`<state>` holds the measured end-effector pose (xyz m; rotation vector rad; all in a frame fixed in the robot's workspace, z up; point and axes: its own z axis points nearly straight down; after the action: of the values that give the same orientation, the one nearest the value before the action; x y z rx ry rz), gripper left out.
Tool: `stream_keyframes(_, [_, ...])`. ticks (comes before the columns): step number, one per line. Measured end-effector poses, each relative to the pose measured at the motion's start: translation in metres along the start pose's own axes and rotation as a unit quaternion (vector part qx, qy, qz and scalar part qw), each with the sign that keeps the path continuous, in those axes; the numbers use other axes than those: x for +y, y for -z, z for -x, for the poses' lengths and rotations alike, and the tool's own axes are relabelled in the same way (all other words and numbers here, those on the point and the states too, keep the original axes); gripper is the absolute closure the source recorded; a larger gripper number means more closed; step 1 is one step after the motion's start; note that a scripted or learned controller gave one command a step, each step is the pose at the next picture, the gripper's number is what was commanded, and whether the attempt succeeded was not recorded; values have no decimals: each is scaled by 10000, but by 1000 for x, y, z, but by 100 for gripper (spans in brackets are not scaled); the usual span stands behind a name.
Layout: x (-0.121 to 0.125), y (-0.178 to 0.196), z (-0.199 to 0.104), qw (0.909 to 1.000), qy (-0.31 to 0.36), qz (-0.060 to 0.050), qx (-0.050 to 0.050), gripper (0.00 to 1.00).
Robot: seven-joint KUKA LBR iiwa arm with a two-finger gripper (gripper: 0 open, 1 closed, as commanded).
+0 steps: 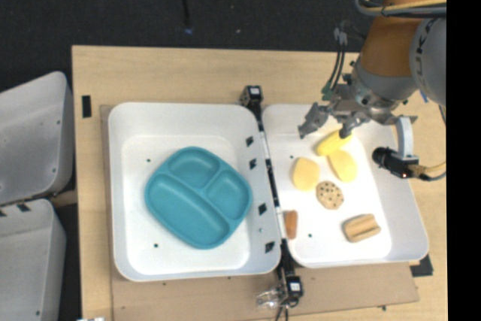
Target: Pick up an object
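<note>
In the right bin (391, 252) lie several food items: a bright yellow piece (328, 144), a yellow oval (345, 166), a pale yellow oval (305, 173), a spotted cookie (329, 195), a brown roll (361, 228) and a small orange stick (290, 223) by the bin's left wall. My gripper (327, 130) hangs over the far part of this bin, just above the bright yellow piece. Its fingers are spread open with nothing between them.
The left bin (120, 162) holds a teal divided plate (198, 196). A raised divider with black clips (264, 169) separates the two bins. The grey and orange arm (391, 49) reaches in from the far right.
</note>
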<state>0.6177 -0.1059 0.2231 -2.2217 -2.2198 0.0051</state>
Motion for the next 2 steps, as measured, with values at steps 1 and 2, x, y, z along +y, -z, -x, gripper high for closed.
stream_keyframes(1, [-8,-60,3,10000,-7,-8,1,0])
stream_keyframes(2, [-10,-103,0,10000,-23,1,0,0])
